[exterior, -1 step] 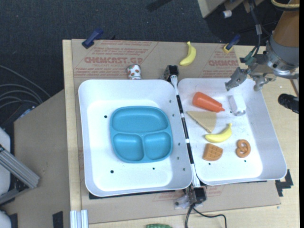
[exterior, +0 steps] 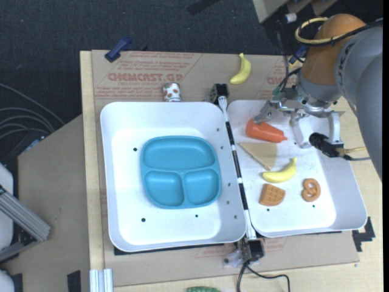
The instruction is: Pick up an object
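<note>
Pincer (exterior: 290,115) hangs spread wide over the right bin's (exterior: 346,193) far end, holding nothing; carrot (exterior: 265,131) lies just left, above cheese wedge (exterior: 259,154), banana (exterior: 280,173), waffle (exterior: 272,194) and pretzel (exterior: 310,190).

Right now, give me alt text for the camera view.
The gripper hangs over the right bin, beside an orange carrot; a cheese wedge, banana, waffle and pretzel lie nearby. The left bin holds a blue divided plate.

A blue divided plate (exterior: 180,179) is seen lying in the left bin (exterior: 121,224). On the brown board behind the bins, a yellow banana (exterior: 240,70), a small spotted cup (exterior: 172,92) and a blue clip (exterior: 118,49) are seen.
</note>
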Robot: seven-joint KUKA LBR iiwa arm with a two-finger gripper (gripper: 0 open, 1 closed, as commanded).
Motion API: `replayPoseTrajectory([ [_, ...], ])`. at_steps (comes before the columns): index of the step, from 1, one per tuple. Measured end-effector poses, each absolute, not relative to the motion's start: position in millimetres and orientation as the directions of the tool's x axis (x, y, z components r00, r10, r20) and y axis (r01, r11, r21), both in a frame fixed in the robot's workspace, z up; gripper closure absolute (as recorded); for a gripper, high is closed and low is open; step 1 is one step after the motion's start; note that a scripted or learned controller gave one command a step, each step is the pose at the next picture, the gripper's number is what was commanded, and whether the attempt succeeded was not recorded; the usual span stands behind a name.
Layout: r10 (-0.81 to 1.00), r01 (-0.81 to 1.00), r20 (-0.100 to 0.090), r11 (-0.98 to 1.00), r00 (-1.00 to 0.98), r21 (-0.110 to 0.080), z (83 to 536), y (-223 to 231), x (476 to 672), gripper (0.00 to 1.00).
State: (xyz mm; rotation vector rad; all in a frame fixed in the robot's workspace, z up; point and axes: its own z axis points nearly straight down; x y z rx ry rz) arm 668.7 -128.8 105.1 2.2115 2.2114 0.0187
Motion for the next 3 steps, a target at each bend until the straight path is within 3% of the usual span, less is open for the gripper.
replayPoseTrajectory([
  [1, 1.0, 1.0, -0.001, 0.0, 0.0, 0.002, 89.0, -105.0, 665.8, 0.0],
  [2, 1.0, 1.0, -0.001, 0.0, 0.0, 0.003, 99.1, -104.5, 666.2, 1.0],
  [3, 1.0, 1.0, -0.001, 0.0, 0.0, 0.002, 98.9, -104.4, 666.1, 0.0],
])
